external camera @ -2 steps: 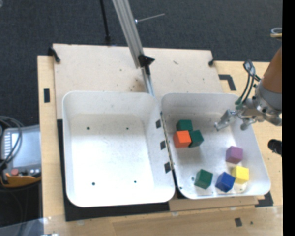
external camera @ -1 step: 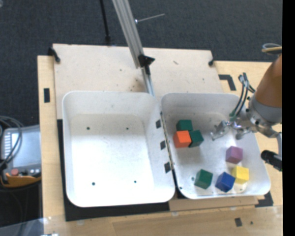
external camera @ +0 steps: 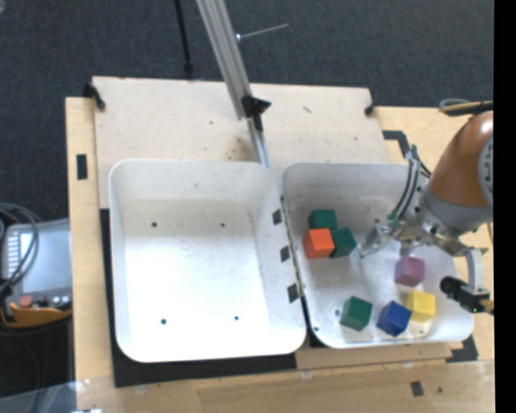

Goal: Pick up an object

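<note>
I see no block lifted yet: my pincer (external camera: 380,237) hangs low in the right bin (external camera: 344,179), beside the orange block (external camera: 319,243); its grip state I cannot tell.

even, slightly soft overhead light
</note>
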Controlling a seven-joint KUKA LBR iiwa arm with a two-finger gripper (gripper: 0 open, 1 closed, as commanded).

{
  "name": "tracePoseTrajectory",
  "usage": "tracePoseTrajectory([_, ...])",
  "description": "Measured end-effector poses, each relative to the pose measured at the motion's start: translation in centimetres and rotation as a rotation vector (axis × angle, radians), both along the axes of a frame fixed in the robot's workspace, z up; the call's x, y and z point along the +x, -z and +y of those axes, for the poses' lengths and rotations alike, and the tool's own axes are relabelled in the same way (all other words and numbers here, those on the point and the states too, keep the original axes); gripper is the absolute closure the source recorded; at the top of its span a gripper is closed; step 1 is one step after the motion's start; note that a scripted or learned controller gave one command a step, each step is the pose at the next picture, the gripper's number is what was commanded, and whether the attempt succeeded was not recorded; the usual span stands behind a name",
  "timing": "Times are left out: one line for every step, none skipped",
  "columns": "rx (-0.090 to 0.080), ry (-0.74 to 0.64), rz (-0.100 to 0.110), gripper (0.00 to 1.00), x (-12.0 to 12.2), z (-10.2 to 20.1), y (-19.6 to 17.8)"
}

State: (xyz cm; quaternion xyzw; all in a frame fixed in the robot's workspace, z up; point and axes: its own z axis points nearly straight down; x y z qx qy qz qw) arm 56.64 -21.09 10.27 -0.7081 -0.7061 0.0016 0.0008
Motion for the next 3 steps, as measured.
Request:
tracePoseTrajectory([-0.001,0.005,-0.01,1.0,0.2,-0.1,-1.5])
tracePoseTrajectory([-0.001,-0.006,-0.01,1.0,1.0,-0.2,-6.1])
tracePoseTrajectory([-0.001,-0.007,-0.01,1.0,0.5,0.2,-11.0])
